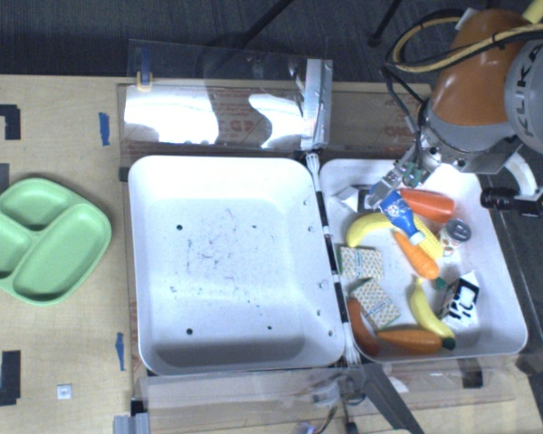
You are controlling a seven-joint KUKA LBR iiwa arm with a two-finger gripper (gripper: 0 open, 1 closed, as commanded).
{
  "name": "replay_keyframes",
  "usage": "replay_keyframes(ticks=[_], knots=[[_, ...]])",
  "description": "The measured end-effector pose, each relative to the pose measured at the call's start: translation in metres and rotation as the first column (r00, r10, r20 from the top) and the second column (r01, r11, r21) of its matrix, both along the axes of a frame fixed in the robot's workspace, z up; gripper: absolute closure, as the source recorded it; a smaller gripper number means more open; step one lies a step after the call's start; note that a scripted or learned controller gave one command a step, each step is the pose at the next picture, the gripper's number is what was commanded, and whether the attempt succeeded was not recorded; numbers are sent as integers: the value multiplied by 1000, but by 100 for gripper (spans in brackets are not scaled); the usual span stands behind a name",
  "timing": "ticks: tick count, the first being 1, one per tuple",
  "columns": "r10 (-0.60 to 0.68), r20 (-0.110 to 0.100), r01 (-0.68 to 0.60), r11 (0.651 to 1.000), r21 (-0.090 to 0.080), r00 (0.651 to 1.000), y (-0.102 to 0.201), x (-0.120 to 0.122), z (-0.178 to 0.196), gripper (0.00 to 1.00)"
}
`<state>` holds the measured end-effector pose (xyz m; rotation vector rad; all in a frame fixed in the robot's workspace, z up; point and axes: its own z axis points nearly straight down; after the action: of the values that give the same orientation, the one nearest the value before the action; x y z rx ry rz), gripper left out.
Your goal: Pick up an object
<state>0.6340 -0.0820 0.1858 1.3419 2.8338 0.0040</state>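
Note:
The right bin (502, 269) holds a heap of toy food. A yellow banana (369, 229) lies at its left, with a blue and white tube (402, 212) beside it. An orange carrot (418, 253) runs down the middle, and a red-orange piece (427, 204) lies at the top. A second banana (431, 310) and a brown sausage-like piece (407, 338) lie near the front wall. My gripper (400, 186) hangs low over the bin's upper part, right at the top end of the blue tube. The wrist above hides its tip.
Two patterned packets (362, 262) (378, 302) lie by the divider, with a black and white item (462, 298) and a small grey disc (457, 231) at the right. The left bin (163, 188) adjoins. A green divided plate (41, 240) rests far left.

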Motion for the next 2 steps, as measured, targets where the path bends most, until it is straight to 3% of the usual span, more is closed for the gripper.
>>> replay_keyframes(ticks=[1, 2], knots=[[0, 0, 0, 1000, 0, 1000, 0, 0, 0, 0], [152, -5, -152, 988, 1, 988, -41, -93, -46, 0]])
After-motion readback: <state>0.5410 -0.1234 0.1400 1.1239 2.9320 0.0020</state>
